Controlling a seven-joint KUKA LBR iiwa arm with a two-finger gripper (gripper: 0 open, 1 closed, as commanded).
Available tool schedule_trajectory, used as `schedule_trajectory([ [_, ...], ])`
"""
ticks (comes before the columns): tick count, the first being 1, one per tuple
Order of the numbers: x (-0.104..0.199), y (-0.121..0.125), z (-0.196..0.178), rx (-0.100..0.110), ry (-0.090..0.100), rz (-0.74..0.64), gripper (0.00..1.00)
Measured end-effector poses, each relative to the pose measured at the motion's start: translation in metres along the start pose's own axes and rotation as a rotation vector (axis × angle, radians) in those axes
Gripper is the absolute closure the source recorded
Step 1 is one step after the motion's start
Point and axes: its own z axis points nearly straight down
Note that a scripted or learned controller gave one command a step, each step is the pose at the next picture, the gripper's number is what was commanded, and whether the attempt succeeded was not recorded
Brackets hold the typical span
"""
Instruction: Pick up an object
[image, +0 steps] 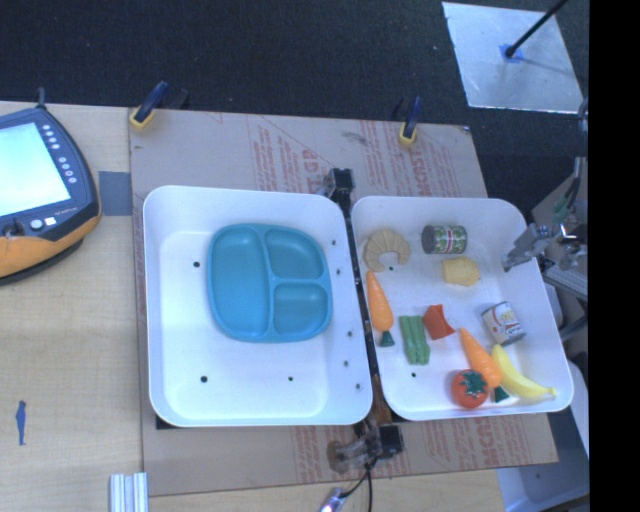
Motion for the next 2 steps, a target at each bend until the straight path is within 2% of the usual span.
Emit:
schedule_trajectory([
  [1, 0.013, -0.021, 0.143, -0.011, -0.003, -0.002, 0.0],
  [2, -0.007, 0.051, 0.175, -0.001, 0.001, 0.001, 0.0],
])
